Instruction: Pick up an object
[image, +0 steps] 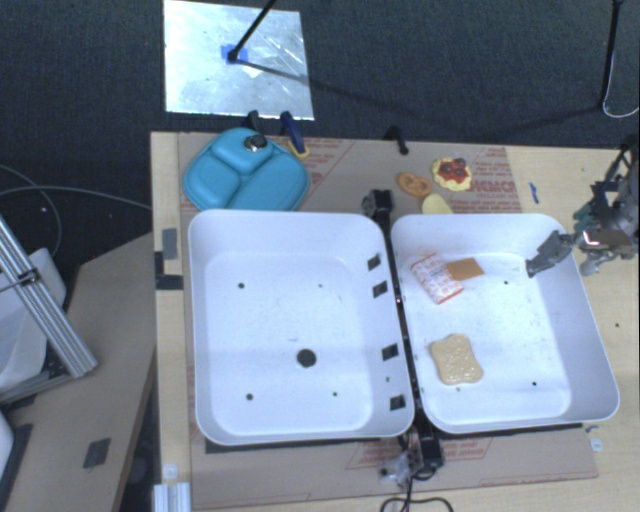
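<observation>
Bench: two white bins side by side, right bin (585, 345) holding the objects.
Packet (437, 278): right bin, upper left, touching an orange tile (465, 269).
Biscuit (456, 359): below them, apart.
Gripper (549, 256): over the right bin's upper right rim; grip state, cannot tell.

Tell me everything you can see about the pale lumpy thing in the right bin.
The pale lumpy thing is a beige, roughly rectangular slab with rounded, wavy edges and a bumpy top, like toy bread or a cracker. It lies flat on the floor of the right bin, in the near-left part, apart from the walls. Nothing touches it; the red-and-white packet lies farther back.
</observation>
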